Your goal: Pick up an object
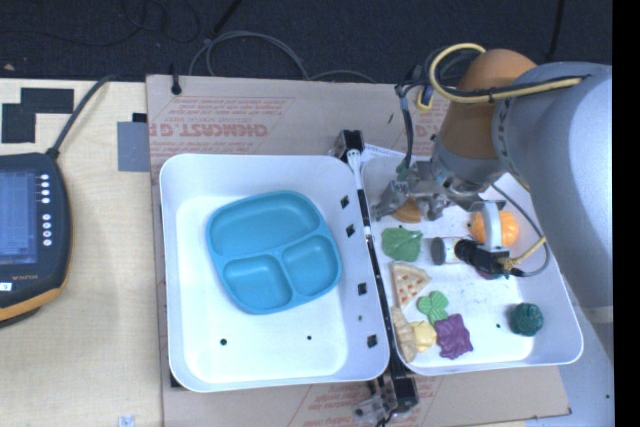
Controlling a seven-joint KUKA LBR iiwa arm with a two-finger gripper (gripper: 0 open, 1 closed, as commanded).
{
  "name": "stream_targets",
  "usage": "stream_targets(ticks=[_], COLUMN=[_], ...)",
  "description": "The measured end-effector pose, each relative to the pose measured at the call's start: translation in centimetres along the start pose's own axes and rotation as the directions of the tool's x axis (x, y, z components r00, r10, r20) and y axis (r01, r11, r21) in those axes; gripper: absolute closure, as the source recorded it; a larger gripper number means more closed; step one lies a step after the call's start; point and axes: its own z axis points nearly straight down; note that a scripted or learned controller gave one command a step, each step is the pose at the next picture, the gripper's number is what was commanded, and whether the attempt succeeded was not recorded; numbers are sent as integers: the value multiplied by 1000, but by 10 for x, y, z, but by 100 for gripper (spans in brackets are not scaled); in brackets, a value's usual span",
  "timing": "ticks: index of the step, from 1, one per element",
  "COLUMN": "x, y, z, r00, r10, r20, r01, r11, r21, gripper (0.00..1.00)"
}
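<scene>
My gripper (410, 205) is low in the right bin (560, 340), near its back left corner, and it is open. A small orange-brown piece (408, 212) lies between its spread fingers, and I cannot tell whether they touch it. Just in front of it lie a green leafy piece (402, 242) and a small dark grey cylinder (437, 250). Further forward are a pizza slice (407, 283), a small green piece (433, 305), purple grapes (454, 335) and a yellow piece (417, 336). An orange fruit (506, 228) sits to the gripper's right.
A dark green lump (525, 318) lies at the right bin's front right. The left bin (190, 335) bears a blue divided plate (272, 250). The bins' shared wall (365, 255) runs just left of the gripper. A teach pendant (25, 225) rests on the bench at far left.
</scene>
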Motion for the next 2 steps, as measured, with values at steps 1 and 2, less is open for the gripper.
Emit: stream_targets(ticks=[1,2], x=[-19,-20], y=[-71,-68], z=[1,-9], r00=[1000,1000], r10=[5,6], r20=[-2,-2], r01=[-5,-6], r11=[1000,1000], r21=[11,8], gripper=[0,100])
